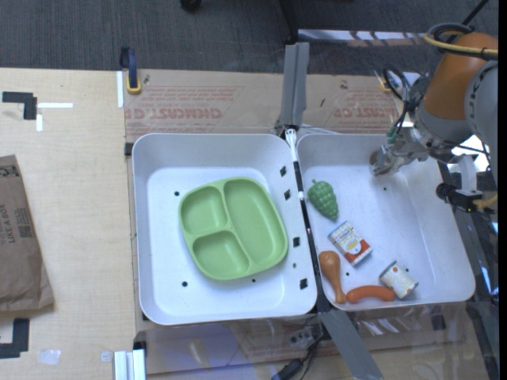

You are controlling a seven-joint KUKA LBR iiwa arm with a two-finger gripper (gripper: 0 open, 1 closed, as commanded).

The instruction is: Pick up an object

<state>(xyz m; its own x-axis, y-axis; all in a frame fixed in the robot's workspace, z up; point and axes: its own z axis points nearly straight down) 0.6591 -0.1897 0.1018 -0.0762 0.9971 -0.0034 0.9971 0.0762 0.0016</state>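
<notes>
Right bin (444, 236), contents: five loose items, any of them a candidate for the pick, none yet chosen as far as the view tells.

Green grape bunch (323, 198): against the left wall, upper half; long axis runs roughly top-left to bottom-right, the narrower end toward the near side.

Small carton (349, 243), orange and white with a blue patch: mid-bin, lying flat, long axis skewed on a diagonal.

Drumstick (332, 272), orange-brown: near-left corner, long axis near upright in the view, bulb end away from the camera, shaft end down by the front wall.

Sausage (370, 294): along the front wall, long axis almost level, its left end touching or just beside the drumstick's shaft.

Small white packet (398, 281): just right of the sausage, tilted.

The scatter looks random, as dropped items would settle; the three near pieces crowd together, so the carton and grapes probably offer cleaner access.

Gripper (386, 162): over the right bin's far edge, well apart from every item, nothing between its fingers; whether they stand wide or narrow cannot be told.

Left bin (150, 212): holds a green divided plate (233, 228), three compartments, lying flat and slightly rotated.
</notes>
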